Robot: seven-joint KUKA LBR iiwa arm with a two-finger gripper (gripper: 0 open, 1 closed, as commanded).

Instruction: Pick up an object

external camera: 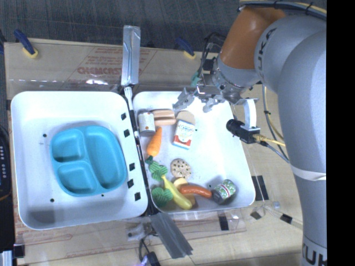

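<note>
Nothing is lifted yet, so the whole pick is left to do, judging by how every toy food item lies on the floor of the right-hand bin (238, 165). The claw (198, 100) hangs over that bin's far edge with its two fingers spread wide and nothing between them. Just below it lie the small milk carton (184, 131) and a bread roll (163, 115); further off are a carrot (155, 141), a cookie (179, 167), and a banana (178, 193), sausage (195, 190) and can (224, 191).
</note>
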